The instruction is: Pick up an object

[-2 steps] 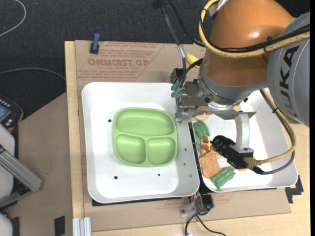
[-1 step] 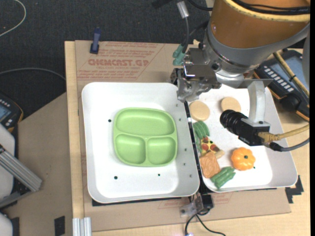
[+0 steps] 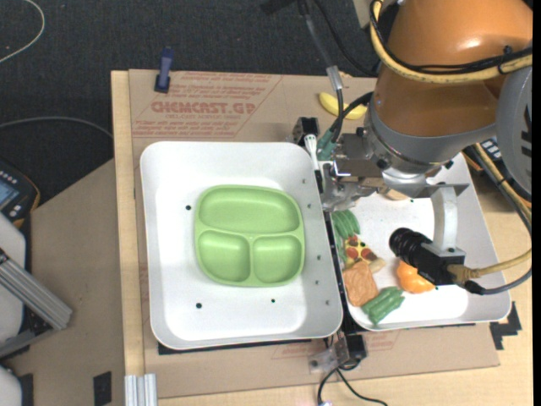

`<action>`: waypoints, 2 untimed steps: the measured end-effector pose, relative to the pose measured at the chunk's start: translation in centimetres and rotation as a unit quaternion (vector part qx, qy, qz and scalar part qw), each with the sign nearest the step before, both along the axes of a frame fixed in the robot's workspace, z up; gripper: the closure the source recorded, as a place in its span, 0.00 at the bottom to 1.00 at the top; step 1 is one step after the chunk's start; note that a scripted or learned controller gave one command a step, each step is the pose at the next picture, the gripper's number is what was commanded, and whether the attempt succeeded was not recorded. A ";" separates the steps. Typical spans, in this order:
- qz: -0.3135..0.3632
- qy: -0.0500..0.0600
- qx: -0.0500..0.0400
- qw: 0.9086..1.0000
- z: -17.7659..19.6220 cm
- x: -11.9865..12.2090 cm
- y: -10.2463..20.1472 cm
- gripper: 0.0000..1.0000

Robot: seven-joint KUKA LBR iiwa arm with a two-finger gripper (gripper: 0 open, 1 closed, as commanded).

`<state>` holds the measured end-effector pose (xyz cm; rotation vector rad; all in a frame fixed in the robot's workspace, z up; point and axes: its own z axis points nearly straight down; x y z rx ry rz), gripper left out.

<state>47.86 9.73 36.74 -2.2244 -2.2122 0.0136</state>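
Crowding the left edge of the right bin [image 3: 473,311], we can't tell the tool's [image 3: 340,194] state.
We fear it clips the bin wall or grabs between the packed toy foods [image 3: 362,265].

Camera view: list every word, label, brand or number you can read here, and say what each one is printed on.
"CHEMCAST G P" in large red letters, on the brown cardboard sheet under the two white bins; the last letters are uncertain.
Smaller red lines above and below that name on the same sheet: too small and blurred to read.
No readable text on the green divided tray, the left bin or the arm.
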 end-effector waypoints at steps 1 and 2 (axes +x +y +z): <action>0.004 -0.007 0.002 1.000 3.3 0.1 3.5 1.00; 0.003 -0.007 0.001 1.000 4.2 0.2 3.3 1.00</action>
